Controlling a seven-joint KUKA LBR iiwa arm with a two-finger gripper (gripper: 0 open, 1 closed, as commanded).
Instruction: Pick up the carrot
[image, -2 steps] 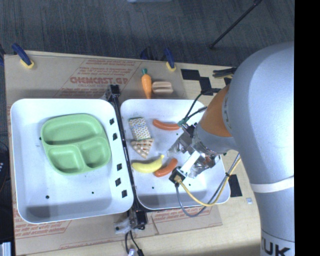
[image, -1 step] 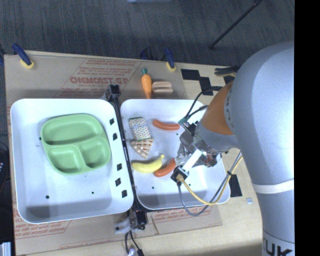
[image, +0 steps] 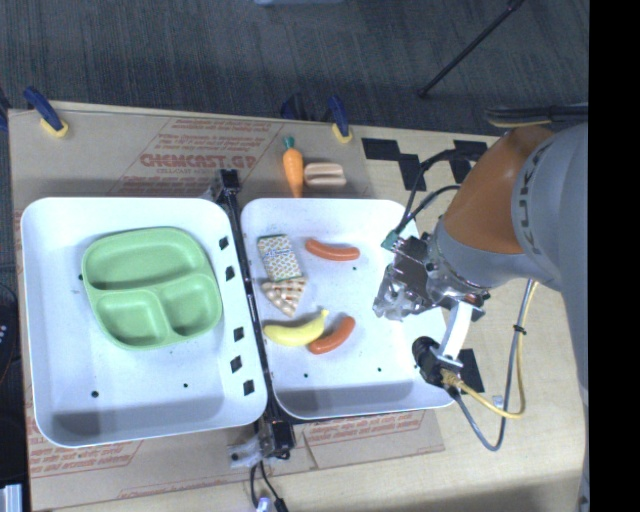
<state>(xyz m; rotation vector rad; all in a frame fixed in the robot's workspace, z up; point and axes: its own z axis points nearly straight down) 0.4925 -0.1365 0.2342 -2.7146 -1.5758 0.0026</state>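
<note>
Lying outside bins, carrot (image: 291, 170), far from gripper (image: 400, 297)

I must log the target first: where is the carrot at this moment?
The carrot lies outside both bins, on the bench just behind the right bin's far rim, beside a small hot dog toy.

The carrot (image: 292, 169) lies on the tabletop (image: 150, 150) just behind the right bin (image: 390, 385), beside a small sandwich (image: 324, 176). The pincer (image: 398, 298) hangs over this bin's right side.
</note>
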